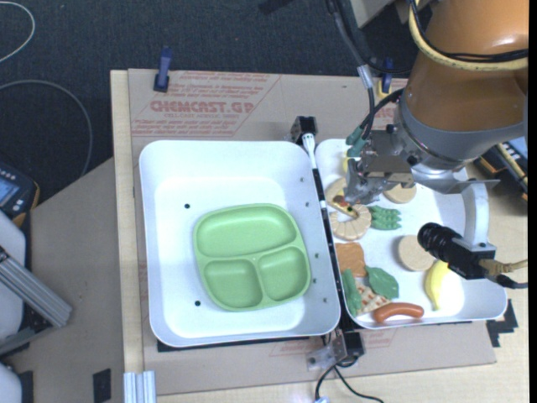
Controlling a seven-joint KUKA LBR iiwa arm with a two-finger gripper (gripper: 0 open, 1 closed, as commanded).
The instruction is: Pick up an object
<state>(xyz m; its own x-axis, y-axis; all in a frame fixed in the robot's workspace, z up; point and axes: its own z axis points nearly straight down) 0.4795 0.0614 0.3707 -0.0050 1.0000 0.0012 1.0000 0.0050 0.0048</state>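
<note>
Near edge, right bin (pixel 471 306): a red-brown sausage (pixel 397 312) lies along the front wall. A yellow banana (pixel 436 285) is just right of it and a green leaf piece (pixel 383 280) just behind it. An orange cracker (pixel 350 259) sits against the wall shared with the left bin. A tan disc (pixel 412 253) lies mid-bin.

Left bin (pixel 168 191): a green divided tray (pixel 250 256) lies flat in the middle.

Further back, right bin: a second green leaf piece (pixel 387 218), and beside it a round ringed biscuit (pixel 347 217). The gripper (pixel 359 193) is low over that biscuit. Whether its jaws are open or closed, cannot tell; nothing seen between them. All loose objects lie in the right bin.

Far side: the desk's brown board (pixel 201 103), with a blue clip (pixel 162 70) on its edge.
</note>
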